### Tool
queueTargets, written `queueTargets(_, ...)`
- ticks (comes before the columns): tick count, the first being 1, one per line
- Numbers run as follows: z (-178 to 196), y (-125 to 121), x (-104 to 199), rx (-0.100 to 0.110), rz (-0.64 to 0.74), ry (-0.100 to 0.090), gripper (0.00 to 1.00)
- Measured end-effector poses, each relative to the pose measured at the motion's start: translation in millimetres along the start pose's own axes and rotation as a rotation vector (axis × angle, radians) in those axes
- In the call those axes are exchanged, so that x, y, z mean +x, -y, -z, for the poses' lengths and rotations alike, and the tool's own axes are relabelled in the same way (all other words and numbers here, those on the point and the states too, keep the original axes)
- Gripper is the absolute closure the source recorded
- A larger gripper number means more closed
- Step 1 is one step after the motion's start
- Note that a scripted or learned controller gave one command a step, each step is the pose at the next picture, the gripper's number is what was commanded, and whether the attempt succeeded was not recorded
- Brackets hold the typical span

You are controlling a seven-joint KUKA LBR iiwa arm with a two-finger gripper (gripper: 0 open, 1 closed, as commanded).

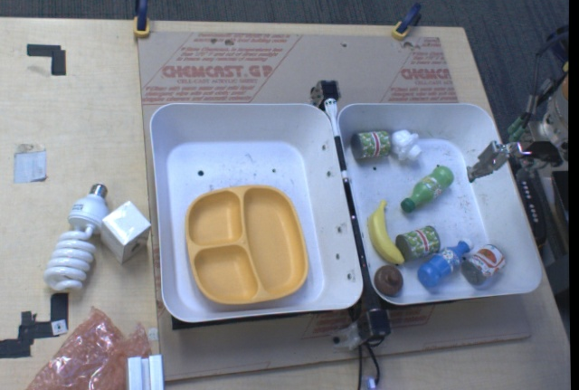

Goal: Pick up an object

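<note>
Gripper (482, 164) at right bin's edge — finger state unclear; green bottle (428, 188) near, to its left.

Left of my bins, a spiral bulb (72, 245) lies on the desk (72, 135) beside a white cube (126, 230). Red mesh (95, 350) sits nearer. Two clamps (142, 14) grip the far edge.

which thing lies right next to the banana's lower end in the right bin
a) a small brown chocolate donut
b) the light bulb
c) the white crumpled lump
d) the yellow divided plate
a, since the brown donut sits just below the lower tip of the banana near the front wall of the right bin, while the yellow plate lies in the left bin.
</note>
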State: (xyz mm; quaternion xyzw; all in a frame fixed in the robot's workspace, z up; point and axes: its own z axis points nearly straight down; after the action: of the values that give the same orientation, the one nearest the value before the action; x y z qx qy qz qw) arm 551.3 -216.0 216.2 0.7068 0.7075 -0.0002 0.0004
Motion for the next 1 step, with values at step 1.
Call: queueTargets(1,-91.5,-80.3,42.2,0.0,0.001,0.0,0.0)
